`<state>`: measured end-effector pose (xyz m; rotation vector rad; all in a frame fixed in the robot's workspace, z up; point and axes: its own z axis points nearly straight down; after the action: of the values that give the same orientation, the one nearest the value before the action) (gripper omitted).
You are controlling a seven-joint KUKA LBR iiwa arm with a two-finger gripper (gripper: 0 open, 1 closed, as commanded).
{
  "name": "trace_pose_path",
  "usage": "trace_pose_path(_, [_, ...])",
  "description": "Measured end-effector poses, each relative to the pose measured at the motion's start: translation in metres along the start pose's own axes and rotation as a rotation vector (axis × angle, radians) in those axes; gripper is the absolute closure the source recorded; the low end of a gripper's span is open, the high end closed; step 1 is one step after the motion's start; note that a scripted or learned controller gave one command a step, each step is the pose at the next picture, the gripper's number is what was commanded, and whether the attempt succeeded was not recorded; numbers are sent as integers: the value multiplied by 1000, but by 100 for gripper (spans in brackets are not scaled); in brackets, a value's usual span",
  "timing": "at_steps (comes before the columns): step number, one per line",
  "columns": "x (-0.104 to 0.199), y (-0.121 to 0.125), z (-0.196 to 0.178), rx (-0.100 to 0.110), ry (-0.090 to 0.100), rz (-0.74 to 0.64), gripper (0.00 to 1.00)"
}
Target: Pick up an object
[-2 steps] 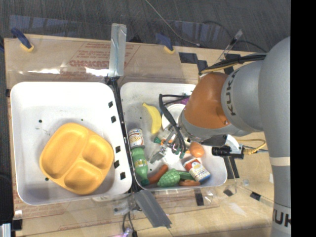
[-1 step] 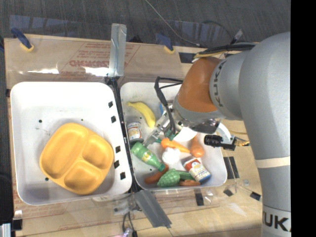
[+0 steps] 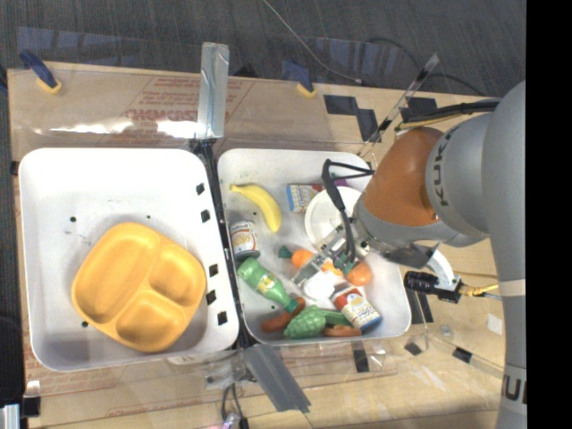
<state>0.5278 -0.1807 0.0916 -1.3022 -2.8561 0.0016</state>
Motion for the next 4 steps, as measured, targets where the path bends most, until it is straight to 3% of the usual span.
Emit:
trace_pose_path(1, [33, 32, 1, 0, 3, 183, 0])
trace_pose_path(2, [33, 32, 1, 0, 3, 183, 0])
trace_pose_path(3, [52, 28, 0, 0, -1, 310, 0])
trace_pose_path(4, [75, 4, 0, -2, -4, 350, 0])
